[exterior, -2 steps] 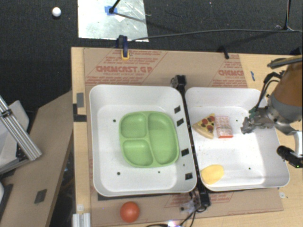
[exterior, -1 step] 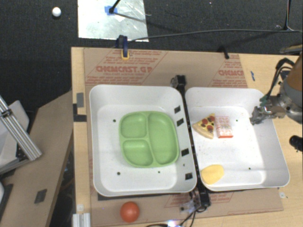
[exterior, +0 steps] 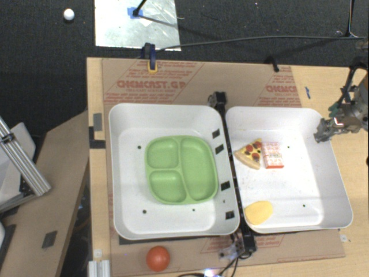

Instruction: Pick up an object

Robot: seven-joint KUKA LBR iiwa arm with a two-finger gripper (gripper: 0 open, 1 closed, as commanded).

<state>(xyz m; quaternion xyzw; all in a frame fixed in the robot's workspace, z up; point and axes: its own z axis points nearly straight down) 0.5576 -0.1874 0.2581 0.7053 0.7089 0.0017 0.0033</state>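
Observation:
In the right bin (exterior: 323,172) lie a toy pizza slice (exterior: 249,154), a small red and white packet (exterior: 273,154) right beside it, and a yellow oval piece (exterior: 259,212) near the front left corner. The left bin (exterior: 124,154) holds a green divided plate (exterior: 181,169). My gripper (exterior: 324,133) hangs at the right bin's far right rim, well away from the three objects. Nothing shows between its tips.
A red-orange ball (exterior: 157,258) rests on the bench in front of the left bin. A blue clamp (exterior: 150,55) sits at the back edge of the cardboard. Black clips (exterior: 225,184) run along the seam between the bins.

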